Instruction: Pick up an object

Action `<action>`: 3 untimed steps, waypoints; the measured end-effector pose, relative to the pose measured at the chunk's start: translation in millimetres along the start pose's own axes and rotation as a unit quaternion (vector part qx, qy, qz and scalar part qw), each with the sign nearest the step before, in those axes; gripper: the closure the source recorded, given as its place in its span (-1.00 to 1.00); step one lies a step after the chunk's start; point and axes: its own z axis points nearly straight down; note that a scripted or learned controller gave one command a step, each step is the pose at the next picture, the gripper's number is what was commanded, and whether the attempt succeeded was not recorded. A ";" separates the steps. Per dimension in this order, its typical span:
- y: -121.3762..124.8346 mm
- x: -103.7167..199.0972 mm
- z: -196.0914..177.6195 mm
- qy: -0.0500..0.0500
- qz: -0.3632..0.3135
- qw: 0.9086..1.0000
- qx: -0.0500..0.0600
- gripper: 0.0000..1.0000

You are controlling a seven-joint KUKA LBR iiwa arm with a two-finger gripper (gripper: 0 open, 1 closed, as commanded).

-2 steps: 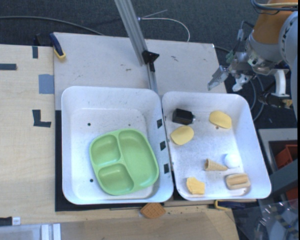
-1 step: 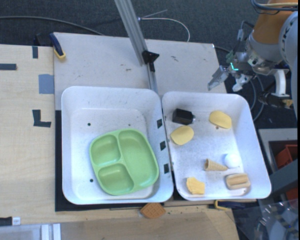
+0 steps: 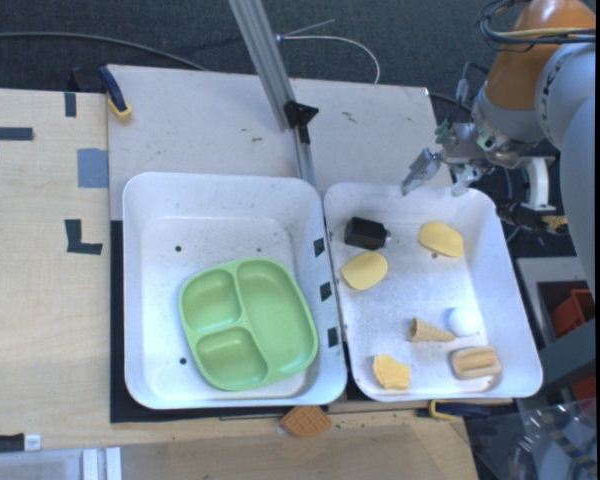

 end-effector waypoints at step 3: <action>-10.2 0.4 88.8 0.000 -0.001 1.000 0.000 1.00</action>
